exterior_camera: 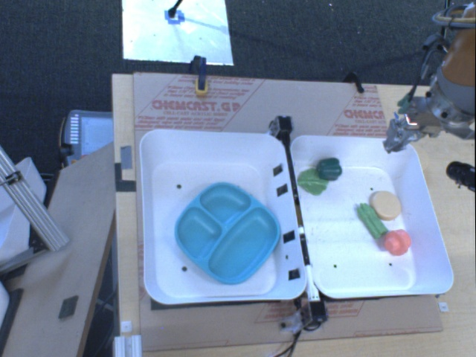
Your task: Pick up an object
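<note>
Hand: the robot's hand hangs above the top right corner of the right bin; whether it is open or shut cannot be told, and nothing shows in its hold.
Progress: no object lifted yet; the reach, grasp and lift all appear to remain.
Objects: a dark green piece touching a light green piece near the divider; a tan disc, green stick and pink ball clustered right of centre.
Left bin: a blue plate lies flat.
Room: open floor in the right bin's lower middle; rims are near the pink ball.
</note>
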